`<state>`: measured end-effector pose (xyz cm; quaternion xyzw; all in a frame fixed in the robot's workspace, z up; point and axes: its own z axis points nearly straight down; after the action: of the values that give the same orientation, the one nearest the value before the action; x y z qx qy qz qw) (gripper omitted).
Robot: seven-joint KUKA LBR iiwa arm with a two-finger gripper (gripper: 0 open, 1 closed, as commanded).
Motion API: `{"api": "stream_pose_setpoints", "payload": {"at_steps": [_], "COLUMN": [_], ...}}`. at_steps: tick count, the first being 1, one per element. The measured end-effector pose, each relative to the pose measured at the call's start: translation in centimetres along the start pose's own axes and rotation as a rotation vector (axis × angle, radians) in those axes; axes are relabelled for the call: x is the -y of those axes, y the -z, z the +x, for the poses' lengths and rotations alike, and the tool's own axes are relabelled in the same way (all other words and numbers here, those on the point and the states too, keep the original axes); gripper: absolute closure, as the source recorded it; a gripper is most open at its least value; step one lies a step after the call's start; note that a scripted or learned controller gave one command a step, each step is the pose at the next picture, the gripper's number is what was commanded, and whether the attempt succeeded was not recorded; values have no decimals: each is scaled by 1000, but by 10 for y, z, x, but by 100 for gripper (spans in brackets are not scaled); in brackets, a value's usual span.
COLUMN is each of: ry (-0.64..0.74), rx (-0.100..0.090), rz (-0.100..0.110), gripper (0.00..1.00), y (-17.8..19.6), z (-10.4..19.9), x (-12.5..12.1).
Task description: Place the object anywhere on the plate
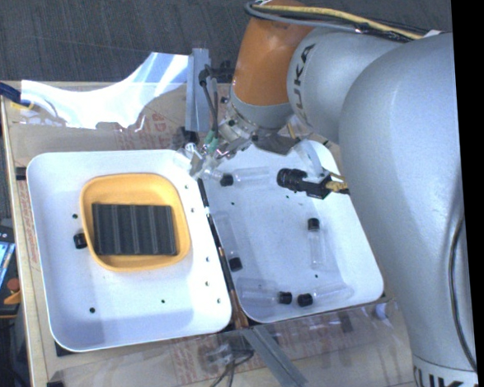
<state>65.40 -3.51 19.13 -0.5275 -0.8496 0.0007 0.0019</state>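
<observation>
A yellow plate point(131, 185) lies in the left white bin point(69, 316). On the plate rests a dark grey ribbed block point(137, 227), lying flat near its middle. My gripper point(200, 158) hangs over the top of the seam between the two bins, up and to the right of the plate and apart from the block. Nothing shows between the gripper and the block.
The right white bin point(345, 256) holds several small black pieces, among them one at its near edge point(285, 297) and one at its middle right point(313, 223). Another small black piece point(80, 239) sits left of the plate. Clear plastic film point(95, 99) lies behind the left bin.
</observation>
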Motion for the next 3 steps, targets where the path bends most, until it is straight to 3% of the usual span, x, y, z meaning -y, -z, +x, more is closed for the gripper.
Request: {"api": "stream_pose_setpoints", "payload": {"at_steps": [1, 2, 3], "ry": [228, 228, 544], "rx": [1, 1, 4], "rz": [1, 1, -2], "gripper": [100, 0, 0], "y": [0, 0, 12], "z": [21, 21, 85], "x": [20, 20, -10]}}
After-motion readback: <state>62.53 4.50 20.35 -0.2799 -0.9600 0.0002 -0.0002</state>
